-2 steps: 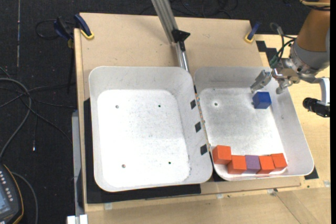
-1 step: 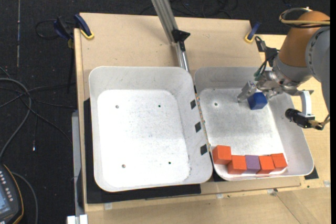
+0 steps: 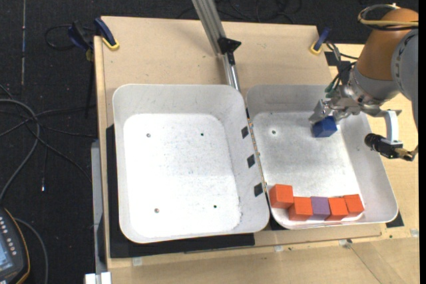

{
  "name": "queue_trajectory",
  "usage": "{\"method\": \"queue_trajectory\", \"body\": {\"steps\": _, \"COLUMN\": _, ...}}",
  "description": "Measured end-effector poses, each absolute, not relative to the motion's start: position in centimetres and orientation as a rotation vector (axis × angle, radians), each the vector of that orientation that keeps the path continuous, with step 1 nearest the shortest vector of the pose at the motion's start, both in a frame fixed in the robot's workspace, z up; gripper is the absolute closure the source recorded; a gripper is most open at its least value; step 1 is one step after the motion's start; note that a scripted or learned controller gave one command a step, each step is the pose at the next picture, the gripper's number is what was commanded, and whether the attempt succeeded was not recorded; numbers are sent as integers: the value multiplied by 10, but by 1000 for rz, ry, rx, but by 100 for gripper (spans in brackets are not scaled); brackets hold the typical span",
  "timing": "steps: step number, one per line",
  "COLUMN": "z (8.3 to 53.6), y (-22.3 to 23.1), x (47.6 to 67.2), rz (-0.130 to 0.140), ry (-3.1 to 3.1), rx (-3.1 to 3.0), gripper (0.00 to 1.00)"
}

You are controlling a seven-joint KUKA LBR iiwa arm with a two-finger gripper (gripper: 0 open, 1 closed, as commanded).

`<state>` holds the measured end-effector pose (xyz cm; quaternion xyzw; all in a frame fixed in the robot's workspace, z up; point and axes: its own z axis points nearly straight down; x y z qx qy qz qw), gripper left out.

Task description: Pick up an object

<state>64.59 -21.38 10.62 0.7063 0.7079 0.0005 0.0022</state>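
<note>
Tool (image 3: 328, 115) at the end of the grey arm (image 3: 393, 60), positioned over the upper right part of the right bin (image 3: 373, 173), with a blue block (image 3: 324, 127) directly beneath its tip. The block appears to sit between the fingers, tilted and seemingly above the bin floor, so the tool appears closed on it, though the finger pads themselves are too small to resolve. The arm enters from the right, its orange band just above the wrist.

Along the near wall of the right bin lies a row of blocks: an orange block (image 3: 281, 195) at the left end, set slightly farther up than the rest; then a second orange block (image 3: 302, 207); a purple block (image 3: 320, 207); and two further orange blocks (image 3: 345, 205) touching one another at the right end.

The left bin (image 3: 133, 103) lies beside the right bin on the tan counter (image 3: 166, 53). A metal pole (image 3: 203, 3) slants across the counter's far edge.
</note>
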Motion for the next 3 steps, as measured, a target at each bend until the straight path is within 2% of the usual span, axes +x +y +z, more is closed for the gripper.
{"method": "queue_trajectory", "body": {"steps": 1, "z": 204, "y": -154, "x": 655, "rz": 10, "ry": 2225, "rx": 2208, "gripper": 100}}
{"method": "queue_trajectory", "body": {"steps": 2, "z": 230, "y": -60, "x": 664, "rz": 9, "ry": 2232, "rx": 2209, "gripper": 100}}
{"method": "queue_trajectory", "body": {"steps": 3, "z": 213, "y": 10, "x": 655, "rz": -1, "ry": 2235, "rx": 2214, "gripper": 100}}
